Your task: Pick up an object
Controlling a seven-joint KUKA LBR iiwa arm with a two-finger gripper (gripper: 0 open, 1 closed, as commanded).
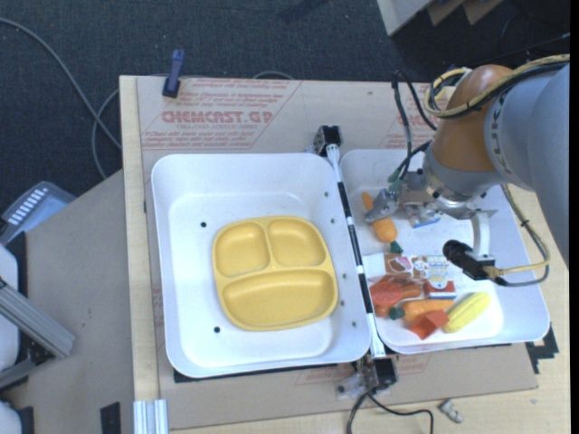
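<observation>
The right white bin (pixel 529 310) holds several toy foods. A small orange ball (pixel 386 230) and a smaller orange piece (pixel 367 200) lie near its left wall. Closer to the front lie a white and red packet (pixel 427 267), a red-orange piece (pixel 394 292), an orange carrot shape (pixel 425 309), a red wedge (pixel 422 327) and a yellow corn cob (pixel 468 311). My gripper (pixel 403 204) hangs low over the bin's left part, just above and right of the orange ball. Nothing shows as held by it.
The left white bin (pixel 176 188) carries a yellow three-compartment plate (pixel 273 271). A black clip (pixel 327 137) joins the bins at the back. The arm's grey body and orange band (pixel 470 125) cover the right bin's far right part, with cables (pixel 507 274) looping over the bin.
</observation>
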